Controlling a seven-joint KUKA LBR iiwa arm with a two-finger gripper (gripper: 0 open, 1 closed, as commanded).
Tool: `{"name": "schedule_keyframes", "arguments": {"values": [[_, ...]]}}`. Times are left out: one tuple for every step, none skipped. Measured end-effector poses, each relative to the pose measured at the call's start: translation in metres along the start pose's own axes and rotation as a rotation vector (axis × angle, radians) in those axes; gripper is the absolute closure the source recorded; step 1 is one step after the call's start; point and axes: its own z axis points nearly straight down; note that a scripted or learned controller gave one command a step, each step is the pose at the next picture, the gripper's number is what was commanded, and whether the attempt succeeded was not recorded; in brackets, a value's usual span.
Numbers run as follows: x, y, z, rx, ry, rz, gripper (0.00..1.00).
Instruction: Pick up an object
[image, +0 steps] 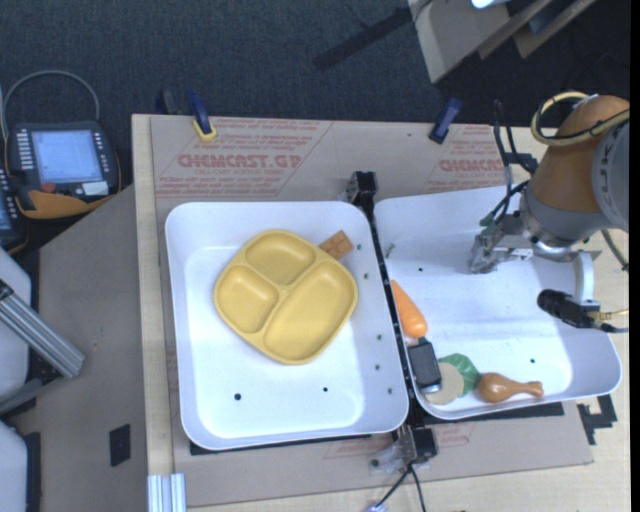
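Camera view: we see the gripper at three o'clock over the right bin; its grip state we cannot tell.

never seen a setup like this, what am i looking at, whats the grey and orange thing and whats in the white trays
This is one picture from a camera fixed above a bench, looking down at a slant. The grey and orange thing is a robot arm reaching in from the right. Its end effector, the part meant for grasping, hangs over the right bin; nothing can be seen between its fingers, and from here I cannot tell how they are set.

The left bin holds a yellow divided plate with a small brown block at its upper edge. Along the right bin's near edge lie an orange carrot, a black rectangular item, a green and tan piece and a toy drumstick.
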Motion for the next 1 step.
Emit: {"name": "schedule_keyframes", "arguments": {"values": [[-0.0035, 0.0079, -0.0625, 0.012, 0.0, -0.001, 1.0]]}}
